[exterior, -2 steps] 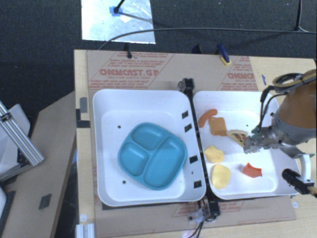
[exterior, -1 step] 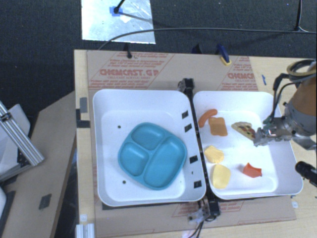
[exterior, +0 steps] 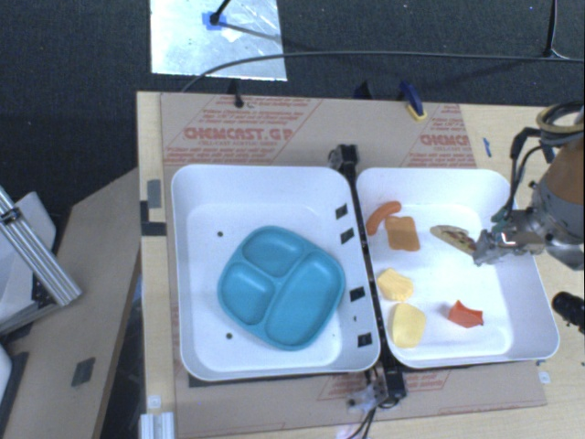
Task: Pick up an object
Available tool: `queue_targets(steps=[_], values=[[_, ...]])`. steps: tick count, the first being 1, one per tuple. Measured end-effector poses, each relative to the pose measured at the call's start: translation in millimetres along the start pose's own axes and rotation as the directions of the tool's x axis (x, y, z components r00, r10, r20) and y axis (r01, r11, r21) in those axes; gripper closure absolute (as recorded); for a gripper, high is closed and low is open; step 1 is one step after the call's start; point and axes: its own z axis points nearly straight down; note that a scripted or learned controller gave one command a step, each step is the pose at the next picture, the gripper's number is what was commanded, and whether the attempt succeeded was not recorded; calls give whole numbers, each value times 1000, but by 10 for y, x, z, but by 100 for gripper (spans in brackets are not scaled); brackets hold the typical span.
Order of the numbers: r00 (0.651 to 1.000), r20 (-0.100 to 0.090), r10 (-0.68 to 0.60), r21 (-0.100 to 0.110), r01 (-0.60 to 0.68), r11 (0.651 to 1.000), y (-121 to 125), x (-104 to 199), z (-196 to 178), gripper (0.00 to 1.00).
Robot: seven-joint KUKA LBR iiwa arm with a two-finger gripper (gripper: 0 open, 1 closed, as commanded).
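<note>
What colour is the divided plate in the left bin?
Light blue; the divided plate shows clearly in the camera view.

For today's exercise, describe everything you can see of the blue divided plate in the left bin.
The blue plate is a rounded square of smooth, plastic-looking material in turquoise, moulded into three compartments: two smaller ones toward the far left and one larger at the near right. It lies flat and right side up, turned at an angle, on the floor of the left bin. Nothing sits in it and nothing else touches it.
</note>
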Motion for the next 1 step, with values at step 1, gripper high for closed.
queue_targets(steps=[1], values=[[1000, -2, -5, 1, 5, 1000, 26, 532, -96, 100]])
